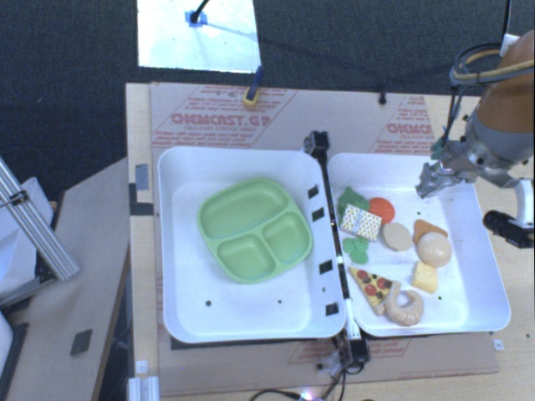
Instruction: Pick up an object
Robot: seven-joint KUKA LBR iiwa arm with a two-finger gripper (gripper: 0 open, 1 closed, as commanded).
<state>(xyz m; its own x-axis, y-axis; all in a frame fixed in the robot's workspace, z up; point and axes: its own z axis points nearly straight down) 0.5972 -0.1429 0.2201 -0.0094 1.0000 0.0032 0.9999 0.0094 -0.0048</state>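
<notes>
The right bin [476,303] holds several toy foods: a pizza slice [372,286], a tan pretzel-like piece [406,306], a yellow cheese block [425,277], a round bun [434,249], a beige disc [398,237], a red tomato [382,209], a patterned cracker [360,222] and green leaves [351,199]. My gripper [435,179] hovers above the bin's far right part, beyond the bun, and nothing shows between its fingers.
A green divided plate [255,229] lies in the left bin [192,307]. A black divider rail [330,241] runs between the bins. The arm [506,107] comes in from the upper right. A metal stand [33,232] is at the far left.
</notes>
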